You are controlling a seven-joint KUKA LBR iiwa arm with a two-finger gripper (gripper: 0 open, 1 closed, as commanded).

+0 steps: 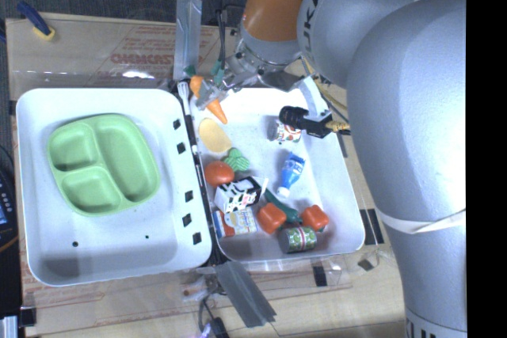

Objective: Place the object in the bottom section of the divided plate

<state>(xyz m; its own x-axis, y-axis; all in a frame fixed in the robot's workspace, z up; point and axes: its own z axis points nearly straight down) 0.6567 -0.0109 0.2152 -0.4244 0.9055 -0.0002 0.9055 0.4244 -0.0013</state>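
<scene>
Counter [87, 43]: one small blue and yellow thing [33, 20] at its far left corner, outside the bins. Two white bins stand side by side. Left bin [103, 249]: one green plate [101, 162] with three sections, lying flat in the bin's upper half; its bottom section [93, 191] faces the bin's near wall. Right bin [334, 178]: one carrot [215, 110] in the top left corner, tilted, tip pointing down and right, well apart from the plate. The tool [212, 87] is directly over the carrot's upper end; whether it is spread or pinching the carrot cannot be told. Just below the carrot: one pale yellow piece [214, 135], then one orange-red piece [219, 172] touching one green piece [238, 162]. Below these, one black-and-white block [239, 194] and one carton [240, 222]. Further right: one small can [287, 132], one blue and white bottle [291, 171], two red pieces [272, 218] [314, 216], and one green can [299, 238] between and below them.
</scene>
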